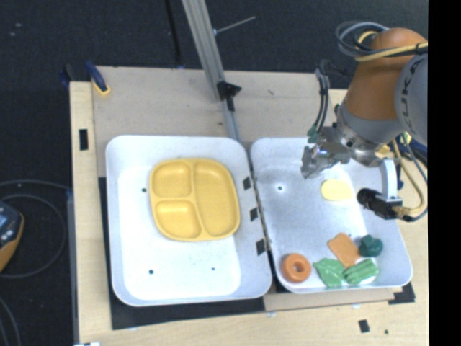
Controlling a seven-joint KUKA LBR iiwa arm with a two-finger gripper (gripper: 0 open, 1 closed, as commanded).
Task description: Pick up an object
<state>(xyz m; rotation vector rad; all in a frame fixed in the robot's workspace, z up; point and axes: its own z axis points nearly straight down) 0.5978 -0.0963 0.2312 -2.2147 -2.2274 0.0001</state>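
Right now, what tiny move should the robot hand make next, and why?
Probably a short drop toward the yellow disc. The gripper hovers over the right bin, just up and left of the disc, with nothing seen between its fingers. The disc lies alone, apart from the toys crowded at the bin's near edge, so it looks the easiest pick.

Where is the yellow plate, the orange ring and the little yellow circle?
yellow plate (pixel 194 198): camera view, on the ridge where its three compartments meet.
orange ring (pixel 288 267): camera view, on the left side of its band.
little yellow circle (pixel 336 189): camera view, on the middle of its flat top.
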